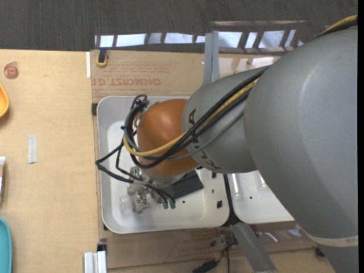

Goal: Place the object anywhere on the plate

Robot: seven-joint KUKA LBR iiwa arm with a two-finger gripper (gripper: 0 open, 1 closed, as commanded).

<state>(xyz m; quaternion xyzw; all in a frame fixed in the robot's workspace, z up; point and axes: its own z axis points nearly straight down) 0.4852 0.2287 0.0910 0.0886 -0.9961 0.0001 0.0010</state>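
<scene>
My gripper [138, 202] hangs low over the front left part of the left white bin [108, 152], under the orange wrist band [162, 132]. The arm covers most of this bin. No object is visible at the gripper, and what lies under the arm is hidden. I cannot make out a plate inside the bins.
The right bin [256, 201] is mostly hidden by the grey arm [284, 107]. On the wooden bench to the left, an orange item [2, 101] and a teal item [3, 246] sit cut off at the frame edge. Cardboard [142, 75] lies behind the bins.
</scene>
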